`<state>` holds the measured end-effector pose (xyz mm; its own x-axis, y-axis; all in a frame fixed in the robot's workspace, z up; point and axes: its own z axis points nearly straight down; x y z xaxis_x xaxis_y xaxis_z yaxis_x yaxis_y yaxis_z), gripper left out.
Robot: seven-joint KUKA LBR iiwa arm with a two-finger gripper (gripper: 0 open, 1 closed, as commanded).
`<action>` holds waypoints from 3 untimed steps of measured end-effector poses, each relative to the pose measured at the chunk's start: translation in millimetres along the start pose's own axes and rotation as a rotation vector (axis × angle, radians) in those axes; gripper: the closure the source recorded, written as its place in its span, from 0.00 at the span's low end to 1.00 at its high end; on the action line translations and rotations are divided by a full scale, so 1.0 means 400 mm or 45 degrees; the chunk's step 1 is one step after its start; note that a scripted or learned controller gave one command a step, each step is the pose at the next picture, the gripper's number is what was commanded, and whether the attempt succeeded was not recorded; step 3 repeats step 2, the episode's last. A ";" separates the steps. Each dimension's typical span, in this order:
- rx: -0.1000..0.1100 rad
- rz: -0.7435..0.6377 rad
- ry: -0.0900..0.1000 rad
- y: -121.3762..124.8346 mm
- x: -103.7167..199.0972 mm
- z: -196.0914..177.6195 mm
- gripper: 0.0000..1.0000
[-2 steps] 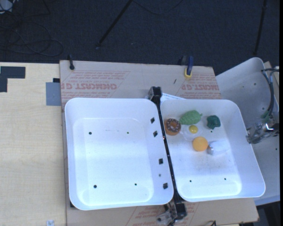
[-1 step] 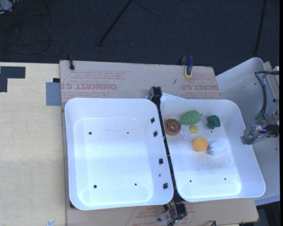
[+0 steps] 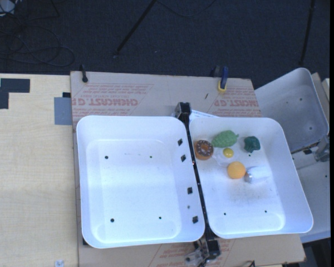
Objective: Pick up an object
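Several small objects lie in the far half of the right bin (image 3: 289,204). A brown frosted doughnut (image 3: 204,149) sits beside the divider. A light green leaf-shaped piece (image 3: 225,138) lies just behind a small yellow ball (image 3: 228,152). A dark green lump (image 3: 251,144) rests toward the right wall. An orange ball (image 3: 236,170) sits nearer the middle, touching a clear or white object (image 3: 256,174) on its right.
The left bin (image 3: 89,149) adjoins the right one along a black clamp strip (image 3: 190,171). Both bins rest on a cardboard sheet (image 3: 156,96). A grey metal plate (image 3: 298,102) stands at the right. A blue and yellow clamp (image 3: 223,78) grips the cardboard's far edge.
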<state>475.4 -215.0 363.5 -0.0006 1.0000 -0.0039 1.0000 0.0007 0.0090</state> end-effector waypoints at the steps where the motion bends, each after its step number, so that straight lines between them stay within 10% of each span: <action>1: 0.012 -0.002 0.004 0.001 0.003 0.009 1.00; 3: 0.020 0.001 0.008 -0.001 0.006 0.185 1.00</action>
